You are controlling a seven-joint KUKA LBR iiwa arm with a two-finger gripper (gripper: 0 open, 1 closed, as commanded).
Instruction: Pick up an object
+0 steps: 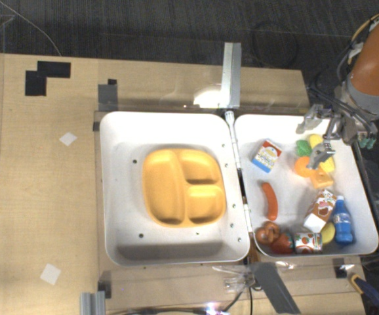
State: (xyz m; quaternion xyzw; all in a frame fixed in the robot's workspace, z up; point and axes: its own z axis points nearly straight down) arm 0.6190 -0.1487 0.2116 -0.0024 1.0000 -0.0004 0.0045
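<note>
Surface (pixel 39 195): light wood, carries two white bins side by side.

Left bin (pixel 120 176): holds one yellow divided tray (pixel 183 186), sitting about centre.

Right bin (pixel 242 136): holds the small items. Arm (pixel 376 64) enters from the right, orange band visible, wrist over the bin's upper right corner.

Gripper (pixel 322 155): low over the cluster at the bin's upper right, where an orange piece (pixel 304 167), a yellow piece (pixel 327 166) and a green piece (pixel 303 147) lie touching or nearly so. Fingers point down into this group; whether they are spread or clenched, cannot tell, since the cluster hides the tips. Nothing seen clearly between them, so no grasp recorded.

Other items, all resting on the bin floor: carton (pixel 266 155) upper middle, sausage (pixel 271 201) centre, brown packet (pixel 320 209), blue bottle (pixel 342 223), can (pixel 307 242) and red fruit (pixel 273 236) along the lower edge.

Progress, judged: approach to a target looks done; closing on an item and lifting it clear are left. Likely target is the orange or yellow piece. Crowding there could spoil the grip.
</note>
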